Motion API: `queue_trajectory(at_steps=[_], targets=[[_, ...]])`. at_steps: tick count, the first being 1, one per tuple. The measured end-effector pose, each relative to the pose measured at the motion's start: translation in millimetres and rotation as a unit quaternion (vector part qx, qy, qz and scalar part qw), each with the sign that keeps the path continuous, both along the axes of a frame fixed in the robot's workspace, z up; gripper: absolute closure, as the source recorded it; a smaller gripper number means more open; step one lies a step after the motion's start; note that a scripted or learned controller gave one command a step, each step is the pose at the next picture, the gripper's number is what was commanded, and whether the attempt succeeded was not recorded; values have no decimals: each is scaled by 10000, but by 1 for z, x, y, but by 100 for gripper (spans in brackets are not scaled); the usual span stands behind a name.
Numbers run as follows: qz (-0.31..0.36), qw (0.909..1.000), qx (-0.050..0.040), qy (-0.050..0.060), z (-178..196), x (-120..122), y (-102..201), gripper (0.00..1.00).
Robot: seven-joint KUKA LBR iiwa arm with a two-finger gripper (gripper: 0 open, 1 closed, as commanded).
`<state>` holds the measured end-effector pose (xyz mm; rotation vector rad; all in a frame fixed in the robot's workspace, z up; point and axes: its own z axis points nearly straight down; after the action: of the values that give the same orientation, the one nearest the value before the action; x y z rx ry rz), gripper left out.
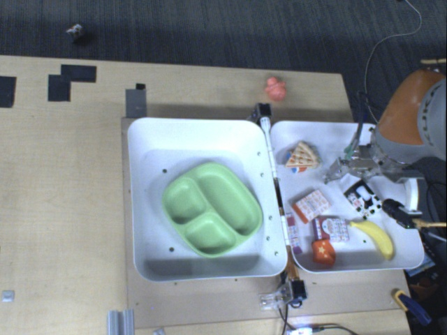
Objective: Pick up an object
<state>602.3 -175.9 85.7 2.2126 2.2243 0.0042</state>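
Note:
The right bin holds several toy foods. A tan waffle wedge lies near its back left. A red-and-white packet sits mid-bin, with a small printed pouch and a red tomato in front of it. A yellow banana lies at the front right. My gripper hangs over the bin's right half, right of the wedge. A black-and-white patterned piece sits just below it; whether that is a loose object or part of the gripper is unclear.
The left bin holds a green divided plate. A pink toy lies on the bench behind the bins. The arm's orange band looms over the right bin's far right edge. A cable runs along the divider between the bins.

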Motion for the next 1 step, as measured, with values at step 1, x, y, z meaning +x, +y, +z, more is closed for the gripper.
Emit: queue_trajectory(at_steps=[1], targets=[[9, 10000, -8, -33, 12, 2, 0, 100]])
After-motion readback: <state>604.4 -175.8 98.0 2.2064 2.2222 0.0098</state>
